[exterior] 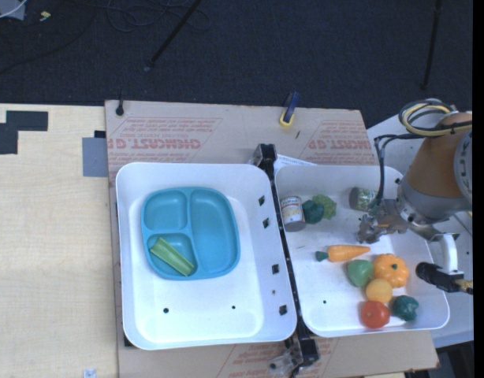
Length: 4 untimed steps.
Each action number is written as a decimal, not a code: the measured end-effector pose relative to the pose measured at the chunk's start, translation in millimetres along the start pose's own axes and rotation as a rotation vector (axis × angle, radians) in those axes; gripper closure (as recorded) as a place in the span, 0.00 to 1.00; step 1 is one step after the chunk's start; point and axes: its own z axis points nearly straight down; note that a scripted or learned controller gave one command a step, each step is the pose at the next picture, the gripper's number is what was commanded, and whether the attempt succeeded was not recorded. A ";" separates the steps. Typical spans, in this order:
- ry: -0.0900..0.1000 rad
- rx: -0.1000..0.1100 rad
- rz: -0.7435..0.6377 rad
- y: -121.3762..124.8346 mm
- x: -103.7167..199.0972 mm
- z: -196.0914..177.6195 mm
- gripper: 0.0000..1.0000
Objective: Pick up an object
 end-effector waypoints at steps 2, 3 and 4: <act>-0.002 -0.006 -0.001 -4.6 -4.2 -102.4 1.00; -0.002 -0.005 -0.001 -4.5 -5.3 -131.6 1.00; 0.001 -0.001 -0.005 -0.3 48.4 -126.4 1.00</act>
